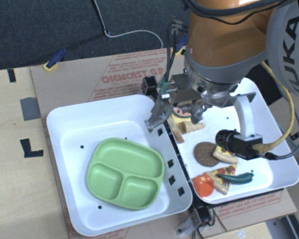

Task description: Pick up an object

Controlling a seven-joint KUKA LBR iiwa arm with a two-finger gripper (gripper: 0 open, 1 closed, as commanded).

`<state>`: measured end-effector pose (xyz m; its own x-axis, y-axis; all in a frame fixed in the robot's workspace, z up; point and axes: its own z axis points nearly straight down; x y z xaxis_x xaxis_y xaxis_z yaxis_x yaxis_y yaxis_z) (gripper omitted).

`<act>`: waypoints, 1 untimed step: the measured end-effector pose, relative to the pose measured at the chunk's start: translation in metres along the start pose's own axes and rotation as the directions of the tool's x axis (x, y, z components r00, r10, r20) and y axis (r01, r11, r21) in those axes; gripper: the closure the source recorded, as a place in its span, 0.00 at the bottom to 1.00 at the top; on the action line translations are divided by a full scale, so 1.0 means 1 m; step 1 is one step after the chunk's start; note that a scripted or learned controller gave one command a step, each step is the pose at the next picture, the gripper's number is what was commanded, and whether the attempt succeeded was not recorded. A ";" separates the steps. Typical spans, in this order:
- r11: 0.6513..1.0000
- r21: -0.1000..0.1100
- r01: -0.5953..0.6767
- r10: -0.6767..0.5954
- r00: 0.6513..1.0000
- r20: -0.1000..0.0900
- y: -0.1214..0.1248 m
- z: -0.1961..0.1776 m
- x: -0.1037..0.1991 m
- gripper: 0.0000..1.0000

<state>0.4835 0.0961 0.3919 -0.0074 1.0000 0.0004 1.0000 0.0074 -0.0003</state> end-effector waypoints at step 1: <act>1.000 0.002 -0.004 0.004 1.000 0.003 0.000 -0.009 -0.003 1.00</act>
<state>0.4836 0.0930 0.4011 -0.0034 1.0000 -0.0024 1.0000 0.0034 -0.0026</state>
